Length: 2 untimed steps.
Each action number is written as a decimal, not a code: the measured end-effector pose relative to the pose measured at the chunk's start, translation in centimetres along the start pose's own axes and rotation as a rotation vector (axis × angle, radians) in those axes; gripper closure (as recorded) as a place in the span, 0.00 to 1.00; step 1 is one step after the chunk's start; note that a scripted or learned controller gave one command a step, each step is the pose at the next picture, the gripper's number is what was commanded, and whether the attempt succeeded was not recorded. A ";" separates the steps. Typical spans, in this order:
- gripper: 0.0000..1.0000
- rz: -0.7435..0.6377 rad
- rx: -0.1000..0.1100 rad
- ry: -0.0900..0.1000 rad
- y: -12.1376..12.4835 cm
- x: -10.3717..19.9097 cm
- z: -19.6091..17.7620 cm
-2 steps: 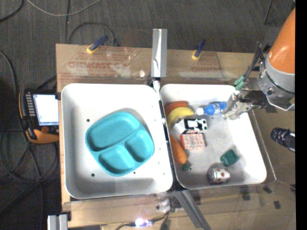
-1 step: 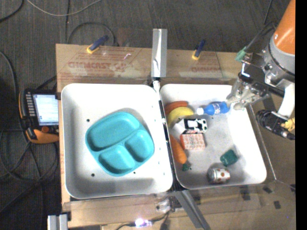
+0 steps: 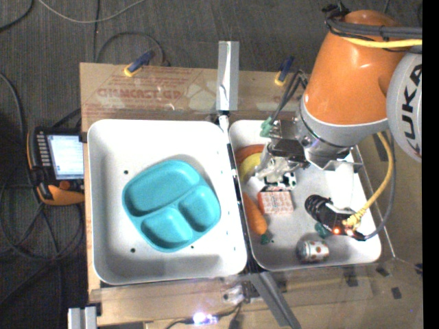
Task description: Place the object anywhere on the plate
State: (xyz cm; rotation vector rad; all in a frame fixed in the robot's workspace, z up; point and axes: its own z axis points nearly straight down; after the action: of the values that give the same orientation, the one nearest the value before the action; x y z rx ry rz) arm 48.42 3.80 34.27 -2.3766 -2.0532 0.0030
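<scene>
The claw hung right of centre over the right bin; its state was unclear. "UKA" showed on the arm at far right. The plate lay left.

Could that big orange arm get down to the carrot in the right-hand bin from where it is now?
Probably yes. The carrot lies bare along the right bin's left wall, with nothing on top. The gripper hangs just up-right of it. The wall and the small patterned box alongside may crowd it.

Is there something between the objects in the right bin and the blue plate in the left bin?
Yes. The two raised bin walls where the bins meet stand between the right bin's objects, such as the carrot, and the blue plate. Nothing lies on the plate.
</scene>
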 end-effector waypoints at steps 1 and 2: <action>1.00 0.016 0.004 0.001 0.8 -6.3 12.0; 1.00 -0.283 0.002 0.002 1.7 -11.8 15.1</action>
State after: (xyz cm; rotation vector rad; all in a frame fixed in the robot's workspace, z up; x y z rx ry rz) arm 48.31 -8.13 19.15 -2.0614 -2.3649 0.0022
